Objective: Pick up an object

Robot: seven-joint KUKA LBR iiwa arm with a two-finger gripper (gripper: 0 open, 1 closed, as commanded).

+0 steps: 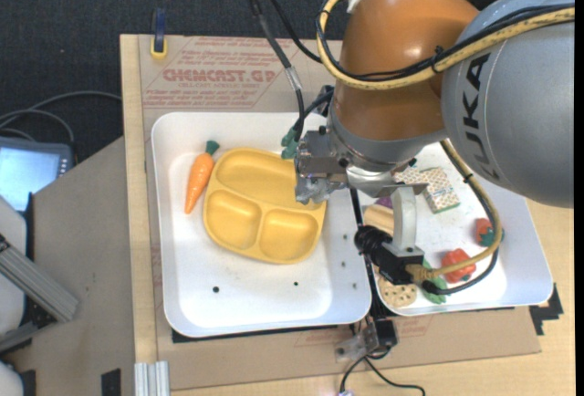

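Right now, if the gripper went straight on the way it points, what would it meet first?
Probably the yellow divided plate, at its right rim; the gripper points down over that edge in the left bin. Depth is unclear from this slant, so it might just miss onto the bin floor.

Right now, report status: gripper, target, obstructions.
Gripper at yellow plate's right rim, hold unconfirmed. Carrot beside plate in left bin. Arm hides much of right bin.

Plenty of bare floor along the near side of the left bin, easy way in there. The yellow divided plate hogs its middle, with the carrot just beside its left edge. The right bin is cluttered and mostly under the arm.
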